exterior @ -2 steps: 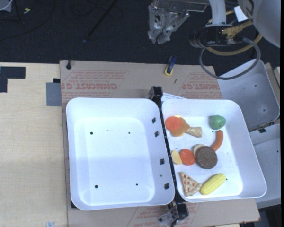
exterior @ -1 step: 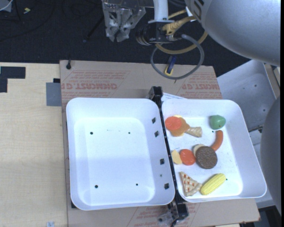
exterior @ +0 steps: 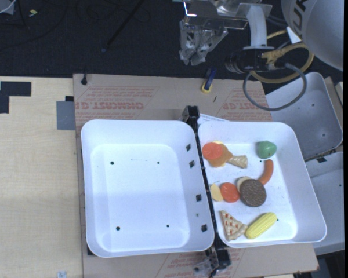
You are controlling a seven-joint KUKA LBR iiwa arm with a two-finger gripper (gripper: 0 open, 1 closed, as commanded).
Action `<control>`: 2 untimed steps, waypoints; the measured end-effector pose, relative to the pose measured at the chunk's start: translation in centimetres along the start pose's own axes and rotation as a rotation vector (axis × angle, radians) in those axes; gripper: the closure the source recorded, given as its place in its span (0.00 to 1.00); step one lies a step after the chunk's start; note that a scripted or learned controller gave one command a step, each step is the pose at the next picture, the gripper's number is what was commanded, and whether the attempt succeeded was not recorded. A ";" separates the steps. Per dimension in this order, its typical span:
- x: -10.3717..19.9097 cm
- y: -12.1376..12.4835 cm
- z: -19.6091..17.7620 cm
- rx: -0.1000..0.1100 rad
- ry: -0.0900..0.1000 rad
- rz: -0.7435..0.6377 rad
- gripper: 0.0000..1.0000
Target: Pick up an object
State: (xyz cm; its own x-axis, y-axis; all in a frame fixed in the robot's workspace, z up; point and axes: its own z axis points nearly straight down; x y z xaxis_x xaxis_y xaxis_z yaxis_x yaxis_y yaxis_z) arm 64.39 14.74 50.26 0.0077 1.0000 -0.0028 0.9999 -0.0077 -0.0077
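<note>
My gripper [exterior: 196, 57] hangs high at the top of the view, above the bench's far edge and well away from both bins, with nothing visible between its fingers. The right bin [exterior: 301, 172] holds several toy foods: an orange drumstick [exterior: 217, 153], a green piece [exterior: 266, 149], a red sausage [exterior: 267, 172], a brown cookie [exterior: 253, 193], a red tomato [exterior: 229, 192], a pizza slice [exterior: 232, 225] and a yellow corn cob [exterior: 260, 225].
The left bin [exterior: 104, 155] lies beside the right one, with a black clip strip [exterior: 198, 172] along their shared edge. A small blue and yellow item [exterior: 207, 81] rests on the cardboard behind the bins. Cables [exterior: 278, 57] loop at the arm's base.
</note>
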 end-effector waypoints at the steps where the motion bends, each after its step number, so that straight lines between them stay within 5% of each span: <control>1: 3.9 -0.1 -3.7 -0.008 0.004 -0.010 1.00; 2: -9.1 -0.9 1.7 0.001 -0.001 0.004 1.00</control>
State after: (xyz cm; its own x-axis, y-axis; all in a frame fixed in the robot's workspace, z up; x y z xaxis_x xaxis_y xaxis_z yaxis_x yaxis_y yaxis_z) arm 63.38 5.69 48.64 0.0119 0.9999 -0.0034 0.9999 -0.0119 -0.0089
